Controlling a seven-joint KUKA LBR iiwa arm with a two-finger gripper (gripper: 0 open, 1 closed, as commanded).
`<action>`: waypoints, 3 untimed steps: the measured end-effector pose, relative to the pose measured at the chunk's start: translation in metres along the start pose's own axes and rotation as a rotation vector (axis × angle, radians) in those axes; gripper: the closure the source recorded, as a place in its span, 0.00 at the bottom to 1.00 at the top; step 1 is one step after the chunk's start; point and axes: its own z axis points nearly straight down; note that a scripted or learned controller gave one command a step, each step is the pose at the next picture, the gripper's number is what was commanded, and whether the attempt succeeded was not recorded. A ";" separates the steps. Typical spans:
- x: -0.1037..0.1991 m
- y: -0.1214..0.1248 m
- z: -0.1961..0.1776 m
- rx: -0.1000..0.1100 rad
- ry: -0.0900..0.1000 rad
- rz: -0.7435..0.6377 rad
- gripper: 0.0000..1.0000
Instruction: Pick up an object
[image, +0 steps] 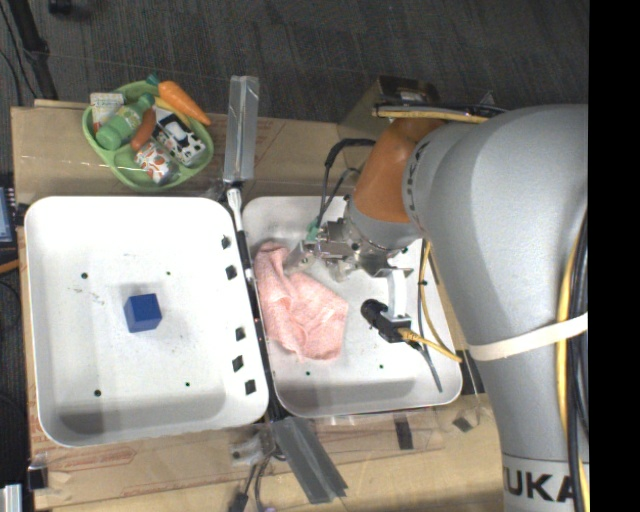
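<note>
A crumpled pink cloth (298, 303) lies in the right bin (420, 385), against its left wall. A blue cube (143, 312) sits alone in the left bin (60, 230), left of its middle. My gripper (318, 248) is low over the right bin's far part, right at the cloth's upper right edge. The arm's bulk covers the right side of that bin. Whether the gripper touches the cloth is not clear from this angle.
A green bowl (110, 160) holding toy vegetables and small packets stands on the bench beyond the left bin's far left corner. A grey metal divider (240, 130) runs between the bins. The wooden bench edge shows below both bins.
</note>
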 end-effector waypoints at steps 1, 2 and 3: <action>-0.015 -0.049 0.002 0.004 0.002 -0.043 0.00; -0.011 -0.079 0.002 0.004 0.002 -0.144 0.00; -0.039 -0.125 0.002 0.002 0.002 -0.267 0.00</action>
